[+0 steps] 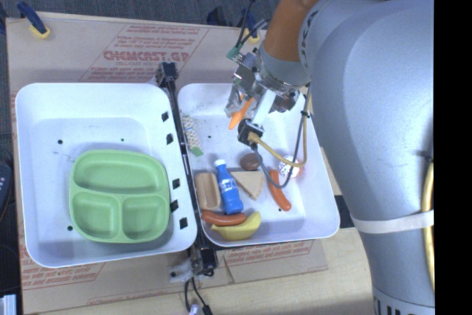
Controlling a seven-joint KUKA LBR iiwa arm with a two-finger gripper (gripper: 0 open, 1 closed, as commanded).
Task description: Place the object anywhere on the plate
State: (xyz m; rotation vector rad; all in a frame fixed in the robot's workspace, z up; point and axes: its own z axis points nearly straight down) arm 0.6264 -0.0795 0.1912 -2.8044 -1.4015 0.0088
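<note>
1. I see the gripper (247,118) raised over the upper part of the right bin (322,221), arm reaching in from the right.
2. A small orange carrot (240,115) sits between its fingers, tilted; I read the pincer as clamped on it, clear of the bin floor.
3. The green plate (118,195) lies in the left bin (29,158), well apart from the gripper, nothing on it.
4. In the right bin: blue bottle (228,188), banana (237,227), sausage (221,217), bread slice (251,184), other small pieces.
5. My judgement: pick looks done, lift under way. Left: carry across the divider, lower over the plate, release.
</note>
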